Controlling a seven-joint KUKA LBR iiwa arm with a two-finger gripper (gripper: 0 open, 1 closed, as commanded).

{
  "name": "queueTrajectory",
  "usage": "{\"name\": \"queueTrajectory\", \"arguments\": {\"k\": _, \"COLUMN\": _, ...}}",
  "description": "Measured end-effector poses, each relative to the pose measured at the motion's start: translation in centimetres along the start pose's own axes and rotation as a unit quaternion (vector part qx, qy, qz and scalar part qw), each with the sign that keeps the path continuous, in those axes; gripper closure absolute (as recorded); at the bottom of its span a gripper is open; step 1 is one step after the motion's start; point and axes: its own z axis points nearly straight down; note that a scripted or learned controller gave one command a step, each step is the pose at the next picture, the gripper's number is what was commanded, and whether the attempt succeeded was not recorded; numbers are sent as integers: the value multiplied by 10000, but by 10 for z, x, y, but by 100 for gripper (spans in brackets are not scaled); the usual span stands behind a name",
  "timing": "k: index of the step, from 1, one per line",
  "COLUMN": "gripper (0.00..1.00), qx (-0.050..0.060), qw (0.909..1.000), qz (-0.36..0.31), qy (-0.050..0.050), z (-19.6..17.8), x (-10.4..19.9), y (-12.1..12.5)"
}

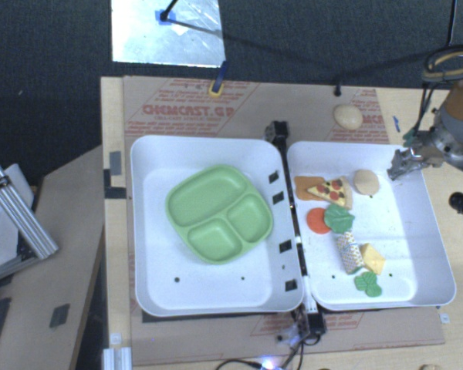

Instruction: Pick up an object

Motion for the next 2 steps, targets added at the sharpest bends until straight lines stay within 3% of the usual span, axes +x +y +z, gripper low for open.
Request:
{"name": "queueTrajectory", "arguments": {"k": 1, "gripper": 100, "qx": 5, "qw": 10000, "qz": -8, "qy": 3, "z": -39, "x": 0, "y": 1}}
{"name": "queueTrajectory", "arguments": {"k": 2, "gripper": 100, "qx": 26, "qw": 10000, "qz": -18, "qy": 12, "z": -47, "x": 42, "y": -18}}
